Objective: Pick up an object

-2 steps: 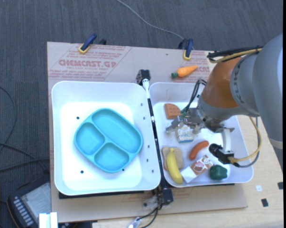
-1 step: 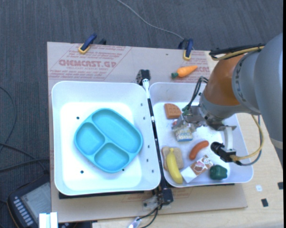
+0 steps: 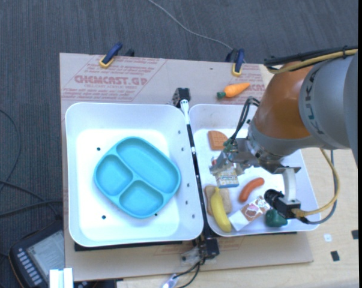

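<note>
the gripper [image 3: 227,171] hung low over the right bin [image 3: 200,161], finger state not discernible, among crowded banana [image 3: 219,209], sausage [image 3: 251,188] and cracker [image 3: 216,139]; a closing grasp risked nudging neighbours and missing.

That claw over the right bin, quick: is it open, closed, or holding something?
Claw: low in the right bin, above the banana; whether it is open, closed or holding anything cannot be told from this view.
</note>
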Robot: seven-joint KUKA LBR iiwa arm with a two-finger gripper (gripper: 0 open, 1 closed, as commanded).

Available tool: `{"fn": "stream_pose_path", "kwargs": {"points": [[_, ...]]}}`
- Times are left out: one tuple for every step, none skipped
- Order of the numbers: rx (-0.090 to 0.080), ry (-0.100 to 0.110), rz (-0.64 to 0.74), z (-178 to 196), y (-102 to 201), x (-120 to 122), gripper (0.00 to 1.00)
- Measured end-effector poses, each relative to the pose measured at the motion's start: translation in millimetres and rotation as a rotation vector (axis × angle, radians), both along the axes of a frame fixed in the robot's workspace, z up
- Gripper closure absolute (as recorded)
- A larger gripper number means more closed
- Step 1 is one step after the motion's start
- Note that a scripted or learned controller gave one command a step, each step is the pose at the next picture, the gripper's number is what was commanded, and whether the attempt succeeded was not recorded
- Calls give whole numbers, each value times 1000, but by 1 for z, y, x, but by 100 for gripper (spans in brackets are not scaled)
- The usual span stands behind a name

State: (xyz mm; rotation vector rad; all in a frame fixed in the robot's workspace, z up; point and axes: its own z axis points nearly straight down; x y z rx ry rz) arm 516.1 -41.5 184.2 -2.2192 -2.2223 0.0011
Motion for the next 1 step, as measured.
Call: {"fn": "stream_pose_path", "kwargs": {"points": [[0, 1, 0, 9, 0, 0, 100]]}}
